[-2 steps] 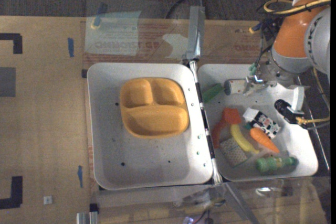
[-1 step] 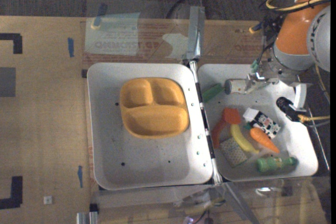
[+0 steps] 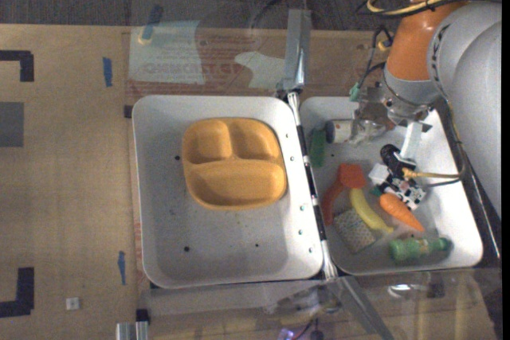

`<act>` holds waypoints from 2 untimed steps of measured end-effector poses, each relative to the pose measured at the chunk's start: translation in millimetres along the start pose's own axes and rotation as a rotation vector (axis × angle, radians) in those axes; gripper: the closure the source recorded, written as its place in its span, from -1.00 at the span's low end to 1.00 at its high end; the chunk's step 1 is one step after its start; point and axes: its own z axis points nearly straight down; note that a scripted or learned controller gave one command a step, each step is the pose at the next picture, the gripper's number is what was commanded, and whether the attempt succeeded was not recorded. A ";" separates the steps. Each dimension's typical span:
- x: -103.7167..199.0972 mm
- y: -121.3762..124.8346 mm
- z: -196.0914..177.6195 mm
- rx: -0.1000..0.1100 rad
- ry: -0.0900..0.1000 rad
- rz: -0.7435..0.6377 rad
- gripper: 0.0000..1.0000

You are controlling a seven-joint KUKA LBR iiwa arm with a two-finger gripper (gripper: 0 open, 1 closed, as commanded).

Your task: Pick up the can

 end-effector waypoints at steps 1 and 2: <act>7.3 -2.6 10.4 0.008 0.008 -0.008 -1.00; 71.5 -1.8 -75.3 -0.044 0.016 0.204 -1.00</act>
